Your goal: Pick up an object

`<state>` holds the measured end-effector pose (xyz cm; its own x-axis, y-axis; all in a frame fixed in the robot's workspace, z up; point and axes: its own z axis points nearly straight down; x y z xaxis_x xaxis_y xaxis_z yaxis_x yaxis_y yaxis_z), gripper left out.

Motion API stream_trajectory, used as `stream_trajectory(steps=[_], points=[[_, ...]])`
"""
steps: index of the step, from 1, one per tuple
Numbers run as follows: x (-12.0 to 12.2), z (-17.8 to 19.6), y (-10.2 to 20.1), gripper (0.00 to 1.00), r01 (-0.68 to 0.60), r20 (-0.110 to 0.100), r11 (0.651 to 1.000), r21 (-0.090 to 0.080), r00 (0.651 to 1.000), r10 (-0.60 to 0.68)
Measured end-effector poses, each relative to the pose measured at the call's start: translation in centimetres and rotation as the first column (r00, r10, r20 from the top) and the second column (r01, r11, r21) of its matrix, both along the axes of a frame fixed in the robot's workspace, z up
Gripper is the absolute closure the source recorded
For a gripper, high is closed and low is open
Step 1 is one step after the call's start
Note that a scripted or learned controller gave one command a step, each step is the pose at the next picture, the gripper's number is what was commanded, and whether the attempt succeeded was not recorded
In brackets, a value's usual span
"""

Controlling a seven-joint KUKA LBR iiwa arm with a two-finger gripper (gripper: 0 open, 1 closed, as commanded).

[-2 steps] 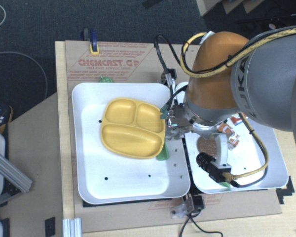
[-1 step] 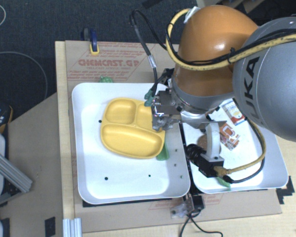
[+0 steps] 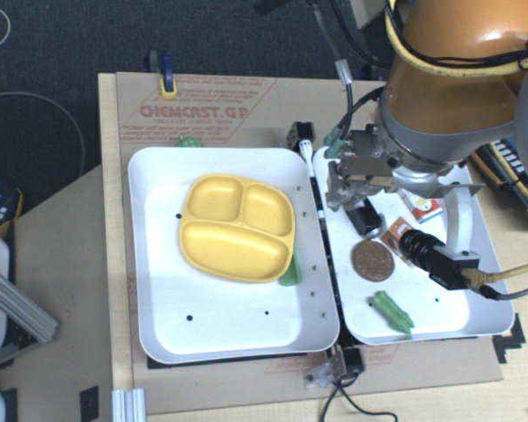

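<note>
While the gripper (image 3: 363, 207) state is unclear, the green object (image 3: 392, 311) lies diagonally, upper-left to lower-right.

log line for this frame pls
phase: reach, pick not made | end effector: low over right bin, near brown disc | right bin also: green piece | left bin: yellow divided tray

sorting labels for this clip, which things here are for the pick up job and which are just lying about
For the job:
claw, low in the right bin
brown disc
green piece
red and white packet
yellow tray in the left bin

Lying about:
blue and yellow clamp
cardboard sheet
cables
</note>
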<state>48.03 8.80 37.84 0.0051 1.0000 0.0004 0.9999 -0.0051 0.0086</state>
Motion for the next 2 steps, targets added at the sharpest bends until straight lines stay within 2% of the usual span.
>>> stream_trajectory(steps=[2], points=[[0.0,1.7,0.4,1.00,-0.007,-0.002,1.000,-0.001,1.000,0.007]])
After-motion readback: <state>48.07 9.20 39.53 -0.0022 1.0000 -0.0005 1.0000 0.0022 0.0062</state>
